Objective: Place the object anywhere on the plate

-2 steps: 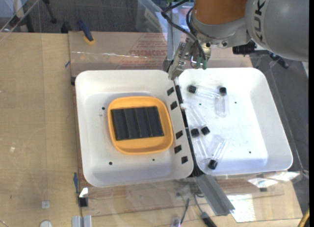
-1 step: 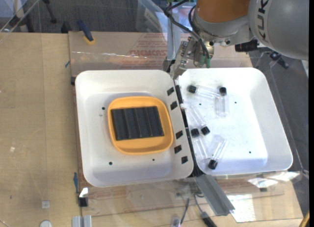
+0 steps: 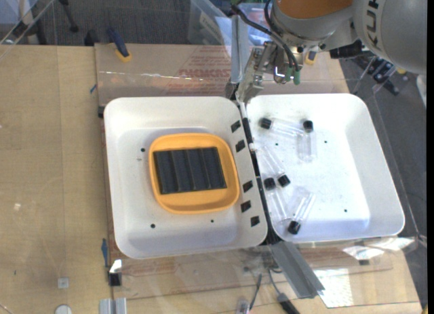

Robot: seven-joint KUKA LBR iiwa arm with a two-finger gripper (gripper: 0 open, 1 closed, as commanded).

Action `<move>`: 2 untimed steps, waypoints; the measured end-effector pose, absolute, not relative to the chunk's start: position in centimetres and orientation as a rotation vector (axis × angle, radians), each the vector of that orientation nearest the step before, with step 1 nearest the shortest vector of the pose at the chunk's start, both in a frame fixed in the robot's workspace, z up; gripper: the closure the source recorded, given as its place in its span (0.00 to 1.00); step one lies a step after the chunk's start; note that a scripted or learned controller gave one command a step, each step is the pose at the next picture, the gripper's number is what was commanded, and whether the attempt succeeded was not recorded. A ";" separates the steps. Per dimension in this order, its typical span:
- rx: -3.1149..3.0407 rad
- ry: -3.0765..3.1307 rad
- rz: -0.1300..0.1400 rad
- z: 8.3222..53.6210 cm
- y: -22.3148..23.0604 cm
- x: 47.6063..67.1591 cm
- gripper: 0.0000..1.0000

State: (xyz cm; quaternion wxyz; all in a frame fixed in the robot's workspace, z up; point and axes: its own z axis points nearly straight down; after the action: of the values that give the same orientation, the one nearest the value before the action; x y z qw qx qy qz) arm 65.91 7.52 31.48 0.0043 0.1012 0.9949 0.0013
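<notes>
So the wooden tabletop has two white bins on it. The left bin has an orange plate with a dark ribbed middle sitting in it. The right bin has a handful of clear vials with black caps scattered around, none on the plate. The pincer hangs over the far edge where the bins meet; honestly can't tell if it's open or closed.
</notes>
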 end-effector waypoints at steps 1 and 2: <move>0.222 3.125 0.004 32.5 7.9 66.0 1.00; 0.064 3.132 0.003 35.2 4.7 66.3 1.00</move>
State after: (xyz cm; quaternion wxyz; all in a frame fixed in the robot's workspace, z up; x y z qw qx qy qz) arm 66.28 4.70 35.24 0.0047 0.0205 0.9998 0.0010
